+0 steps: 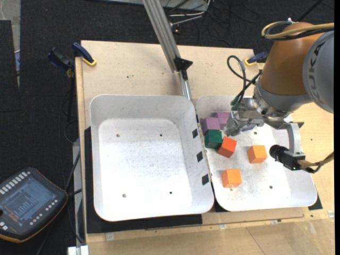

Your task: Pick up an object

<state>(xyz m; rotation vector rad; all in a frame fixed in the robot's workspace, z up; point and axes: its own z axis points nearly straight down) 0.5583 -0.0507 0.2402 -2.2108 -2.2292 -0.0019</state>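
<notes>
Camera view: claw point(234, 127) beside purple block point(213, 123), bin wall point(197, 122).

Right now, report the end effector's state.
End effector: low in the right bin beside the purple block; open or closed cannot be told.

This looks like a robotics lab. A grey and orange industrial arm point(297, 62) reaches over a plywood tabletop point(138, 68) that is fixed with blue clamps point(79, 52). A teach pendant point(26, 203) with a screen lies on the dark floor, loose cables point(239, 73) hang from the arm, and an aluminium camera pole point(162, 28) stands at the back.
</notes>
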